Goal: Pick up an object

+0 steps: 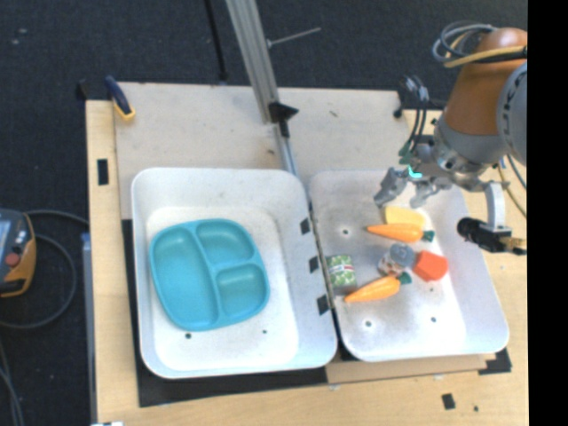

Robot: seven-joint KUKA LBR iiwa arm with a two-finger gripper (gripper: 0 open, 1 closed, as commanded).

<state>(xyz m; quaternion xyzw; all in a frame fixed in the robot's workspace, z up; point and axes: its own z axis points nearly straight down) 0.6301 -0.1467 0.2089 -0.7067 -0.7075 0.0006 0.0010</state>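
My gripper (406, 192) hangs over the back of the right bin (461, 327), fingers spread and nothing between them. Just below it lies a yellow block (406, 215), with an orange carrot (397, 232) against its front side. Further forward sit a small grey piece (398, 256), a red block (430, 266), a second carrot (374, 288) and a green-and-white packet (341, 271). The gripper stands above the yellow block and is apart from it.
The left bin (169, 189) holds a teal divided plate (209, 273). A metal post (257, 60) rises behind the bins. The grey arm with its orange band (484, 78) enters from the right. The bench edge runs along the front.
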